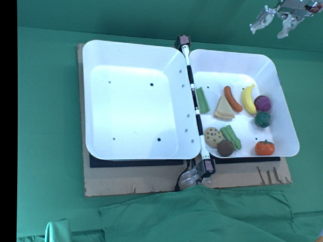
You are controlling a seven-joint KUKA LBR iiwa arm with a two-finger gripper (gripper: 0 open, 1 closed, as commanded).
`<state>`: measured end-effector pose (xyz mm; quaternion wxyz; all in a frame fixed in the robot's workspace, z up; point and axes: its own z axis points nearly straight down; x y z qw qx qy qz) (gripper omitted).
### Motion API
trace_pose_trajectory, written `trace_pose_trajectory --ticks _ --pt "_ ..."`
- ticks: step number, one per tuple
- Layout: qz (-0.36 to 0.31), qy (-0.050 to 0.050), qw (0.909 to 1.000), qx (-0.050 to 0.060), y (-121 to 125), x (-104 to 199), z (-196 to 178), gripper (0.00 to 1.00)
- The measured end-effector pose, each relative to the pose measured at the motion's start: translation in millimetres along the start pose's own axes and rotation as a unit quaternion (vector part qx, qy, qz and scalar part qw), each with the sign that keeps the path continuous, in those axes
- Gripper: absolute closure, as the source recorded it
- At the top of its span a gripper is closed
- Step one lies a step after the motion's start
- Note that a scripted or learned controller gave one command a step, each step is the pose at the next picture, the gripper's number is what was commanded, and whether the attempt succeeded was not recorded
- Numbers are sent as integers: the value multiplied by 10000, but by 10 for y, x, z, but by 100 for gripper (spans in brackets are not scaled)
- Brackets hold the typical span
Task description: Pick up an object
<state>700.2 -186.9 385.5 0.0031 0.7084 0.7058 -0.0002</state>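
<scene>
Hanging high beyond the shallow white right bin (282,92), the two-finger metal gripper (271,25) is spread wide, empty; the curved yellow banana (248,99) is best approached squarely.

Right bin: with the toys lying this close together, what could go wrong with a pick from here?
1. The purple ball, green ball and banana crowd together, so the fingers may nudge a neighbour or close on two.
2. The tomato sits against the right bin wall, leaving little finger room.
3. The gripper hangs open beyond the bin's far corner, so the whole approach is still ahead.
</scene>
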Motion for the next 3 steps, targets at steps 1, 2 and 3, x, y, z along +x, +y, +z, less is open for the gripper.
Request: trace_pose_trajectory --ticks 1,2,3 --pt "-1 3 10000 14 2 2 132 0" --pt "-1 0 10000 9 3 2 172 0" --pt "-2 -1 10000 -2 3 2 142 0"
